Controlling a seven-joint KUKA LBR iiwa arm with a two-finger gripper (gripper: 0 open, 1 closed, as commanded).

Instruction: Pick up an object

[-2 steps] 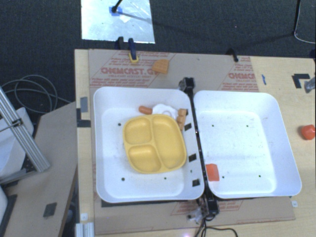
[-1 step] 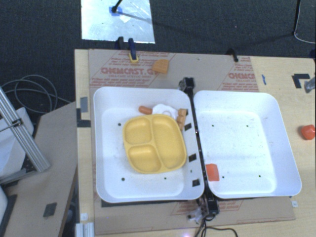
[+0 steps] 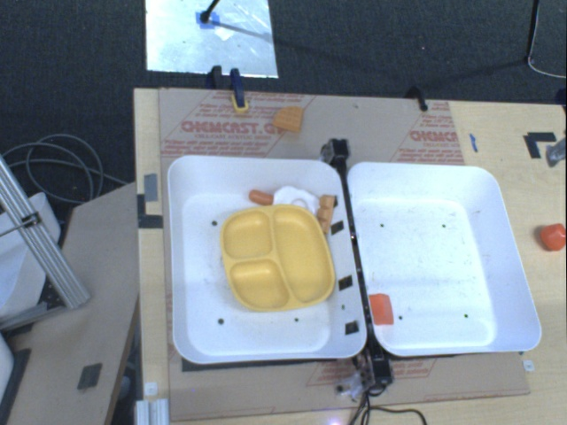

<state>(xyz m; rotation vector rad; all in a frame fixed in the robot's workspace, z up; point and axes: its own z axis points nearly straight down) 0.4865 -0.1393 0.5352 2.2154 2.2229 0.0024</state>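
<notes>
- Yellow plastic marks the largest thing here: a divided tray (image 3: 276,259) with three compartments lies flat in the middle of the left bin (image 3: 190,237).
- Just behind the tray, toward the far wall of that bin, lies a small orange sausage-shaped piece (image 3: 261,197).
- Beside it, to the right, is a white rounded object (image 3: 297,199), which touches or slightly overlaps the tray's far rim; its exact form is hard to tell.
- A short tan peg (image 3: 326,211) stands or leans at the tray's far right corner, close to the wall between the bins.
- The right bin (image 3: 496,237) holds a red-orange block (image 3: 380,308) in its near left corner, just beside the dividing wall and well apart from everything else.
- Both bins sit on a cardboard sheet (image 3: 390,122) with red lettering, which lies on the wooden tabletop (image 3: 532,397).
- A tan block (image 3: 288,119) rests on the cardboard behind the left bin, outside both bins.
- A blue and yellow clamp (image 3: 237,91) grips the far edge of the tabletop, left of the tan block.
- A black clip (image 3: 335,150) sits at the far end of the seam between the bins.
- An orange-red lump (image 3: 552,236) lies on the bare tabletop right of the right bin.
- A small grey metallic sliver (image 3: 557,152) shows at the right edge above that lump; I cannot tell what it is.
- A shiny silver sheet (image 3: 211,25) lies on the dark floor beyond the tabletop.
</notes>
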